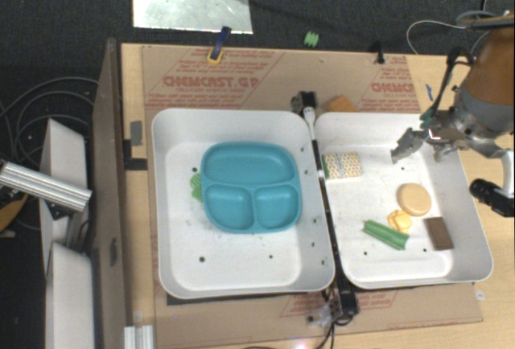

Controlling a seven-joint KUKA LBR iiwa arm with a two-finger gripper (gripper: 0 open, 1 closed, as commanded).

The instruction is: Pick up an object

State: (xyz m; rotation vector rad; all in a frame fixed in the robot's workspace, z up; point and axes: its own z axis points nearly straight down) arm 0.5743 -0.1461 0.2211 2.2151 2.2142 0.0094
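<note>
So far no pick is achieved: the grey two-finger gripper [409, 144] hangs over the upper part of the right shallow white bin [467, 267] with nothing visible between its fingers, and whether they stand wide or narrow cannot be told at this size. Every candidate object lies on the bin floor. The round tan disc [414, 199] lies below the fingertips and slightly to their right, near but apart from them. The small yellow piece [399, 219] sits just beyond the disc, touching or nearly touching it, with the green stick-shaped object [385, 234] just below that and the dark brown rectangular block [438, 233] further to the lower right. The pale speckled card [343, 166] lies to the left of the fingertips, by the bin's left wall. Judged remaining: choice of target, descent, closure and lift, hence the whole task. The grey arm with its orange band [491, 74] enters from the right edge, wrist bent so the gripper points leftward and down into the bin.
</note>
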